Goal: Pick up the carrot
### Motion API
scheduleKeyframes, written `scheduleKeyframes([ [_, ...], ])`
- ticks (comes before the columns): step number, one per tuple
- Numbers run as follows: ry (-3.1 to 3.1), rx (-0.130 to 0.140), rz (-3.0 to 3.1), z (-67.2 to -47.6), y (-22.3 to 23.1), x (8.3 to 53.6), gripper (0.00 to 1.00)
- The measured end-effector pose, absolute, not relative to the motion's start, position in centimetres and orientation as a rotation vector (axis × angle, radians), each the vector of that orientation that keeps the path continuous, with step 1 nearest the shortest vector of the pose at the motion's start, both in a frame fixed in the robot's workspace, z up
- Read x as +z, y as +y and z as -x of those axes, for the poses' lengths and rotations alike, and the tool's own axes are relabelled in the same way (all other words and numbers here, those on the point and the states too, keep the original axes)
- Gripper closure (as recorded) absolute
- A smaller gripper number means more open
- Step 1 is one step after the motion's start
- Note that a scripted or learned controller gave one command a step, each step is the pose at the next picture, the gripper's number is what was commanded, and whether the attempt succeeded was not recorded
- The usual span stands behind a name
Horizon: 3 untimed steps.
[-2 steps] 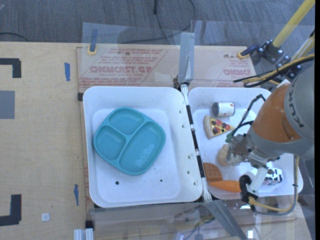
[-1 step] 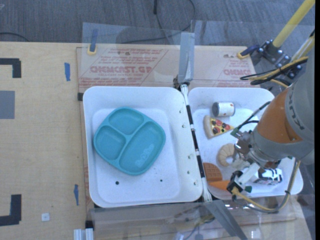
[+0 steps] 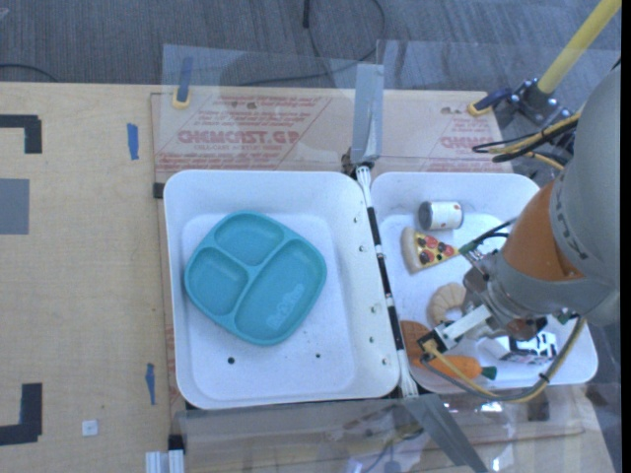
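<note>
We see two white bins side by side on the wooden bench (image 3: 79, 264). In the left bin (image 3: 340, 190) a blue-green plate (image 3: 256, 279) with three compartments lies flat, a little nearer to the left wall than to the right one. It is turned at an angle to the walls of the bin.

The right bin (image 3: 493, 195) holds several small things. Near its far edge, about in the middle, a small pale can (image 3: 441, 214) lies on its side. Just beside it, toward the left wall, lies a toy slice of pizza (image 3: 426, 249). Further toward the near edge there is a light brown bread roll (image 3: 449, 302), partly covered by the robot. The carrot (image 3: 458, 367) is orange and lies along the near edge of the right bin, closer to the near left corner than to the right one. Next to it, against the left wall, we see a flat brown thing (image 3: 410, 335), but we cannot tell what it is.

The arm (image 3: 582, 225) reaches in from the right, with its orange band (image 3: 537, 244) over the right half of this bin. The gripper (image 3: 503, 335) hangs low over the near part of the bin, near the carrot and on its right. The wrist covers it from above, so we cannot tell whether it is spread or pressed together, or whether it touches the carrot.
</note>
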State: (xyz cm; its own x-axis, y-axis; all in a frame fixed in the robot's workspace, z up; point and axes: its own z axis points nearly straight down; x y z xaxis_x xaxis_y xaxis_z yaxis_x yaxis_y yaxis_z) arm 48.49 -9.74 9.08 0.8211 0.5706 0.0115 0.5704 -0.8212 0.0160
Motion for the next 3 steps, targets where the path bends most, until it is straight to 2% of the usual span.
scheduleKeyframes([
  [1, 0.367, 0.022, -3.116, -49.0, -9.8, 9.1, 1.00],
  [2, 0.356, -0.006, -3.123, -49.6, -4.9, 18.4, 1.00],
  [3, 0.381, -0.010, -3.123, -50.1, -10.6, 12.2, 1.00],
])
